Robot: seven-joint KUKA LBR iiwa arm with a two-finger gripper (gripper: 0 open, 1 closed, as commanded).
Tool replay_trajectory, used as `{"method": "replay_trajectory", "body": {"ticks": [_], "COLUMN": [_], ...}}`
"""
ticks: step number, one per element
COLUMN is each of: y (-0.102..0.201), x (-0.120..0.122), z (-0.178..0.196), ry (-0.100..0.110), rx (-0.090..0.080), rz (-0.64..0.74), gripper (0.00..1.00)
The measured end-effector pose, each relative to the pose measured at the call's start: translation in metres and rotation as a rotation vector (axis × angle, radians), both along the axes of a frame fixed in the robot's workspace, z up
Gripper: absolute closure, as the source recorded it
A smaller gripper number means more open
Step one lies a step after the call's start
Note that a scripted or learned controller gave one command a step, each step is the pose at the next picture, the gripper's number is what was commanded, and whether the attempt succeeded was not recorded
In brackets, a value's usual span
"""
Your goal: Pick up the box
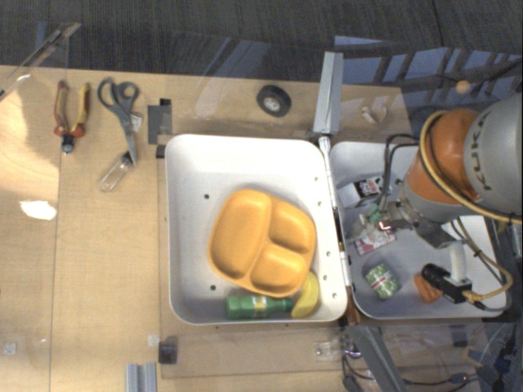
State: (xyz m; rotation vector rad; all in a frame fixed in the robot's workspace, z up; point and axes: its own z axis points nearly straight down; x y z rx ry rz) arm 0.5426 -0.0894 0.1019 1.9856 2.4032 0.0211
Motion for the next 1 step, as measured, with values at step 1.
{"method": "replay_trajectory", "body": {"ticks": [1], "y": [0.053], "x": [0.0125], "z": [0.0841], "ry": [0.019], "rx": [0.007], "rz": [-0.116], "gripper": [1.0]}}
